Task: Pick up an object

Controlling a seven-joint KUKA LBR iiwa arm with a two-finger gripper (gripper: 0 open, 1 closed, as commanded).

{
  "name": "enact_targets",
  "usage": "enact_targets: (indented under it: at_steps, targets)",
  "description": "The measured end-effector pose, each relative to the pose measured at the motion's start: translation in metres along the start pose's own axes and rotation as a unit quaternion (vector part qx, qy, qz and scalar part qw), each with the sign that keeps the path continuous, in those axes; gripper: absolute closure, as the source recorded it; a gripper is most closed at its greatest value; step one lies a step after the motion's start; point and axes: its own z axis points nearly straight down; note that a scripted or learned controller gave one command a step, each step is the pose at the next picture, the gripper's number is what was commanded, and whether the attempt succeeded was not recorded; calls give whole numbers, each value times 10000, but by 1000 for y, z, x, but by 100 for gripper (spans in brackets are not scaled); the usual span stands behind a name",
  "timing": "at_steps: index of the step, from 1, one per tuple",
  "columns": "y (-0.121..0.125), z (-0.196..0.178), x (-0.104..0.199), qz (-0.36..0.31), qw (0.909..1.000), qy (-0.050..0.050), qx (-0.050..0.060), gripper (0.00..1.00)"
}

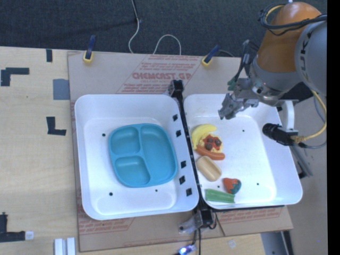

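Dark grey carpet (64,15) fills the background above a light wooden bench (32,158), on which a cardboard sheet (154,73) printed with red lettering lies, held at its far edge by two blue-and-yellow clamps (89,53). Two shallow white bins sit side by side on the cardboard, their inner walls touching along a row of black clips (183,163). Left bin (87,142): contains a blue divided plate (142,154) with three compartments, lying flat near the bin's centre. Right bin (276,163): holds a cluster of toy foods along its left side, close to the dividing wall. From far to near these are a yellow banana (202,133), a red-topped piece with dark spots (213,142) just beside it, an orange-red sausage shape (211,154), a tan bread roll (208,168), a small red and blue-green item (231,185), and a green vegetable stick (219,196) lying against the near wall. Arm: grey with an orange band (284,33), entering from the right. Its gripper (227,112) hangs over the far part of the right bin, above and to the right of the banana and apart from every toy. Whether the jaws are spread or pressed together cannot be told from this angle.
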Motion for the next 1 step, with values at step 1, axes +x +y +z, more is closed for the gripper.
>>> enact_targets:
  at_steps: [1]
  targets:
    - [-19,18,50,5,10000,-3,14,100]
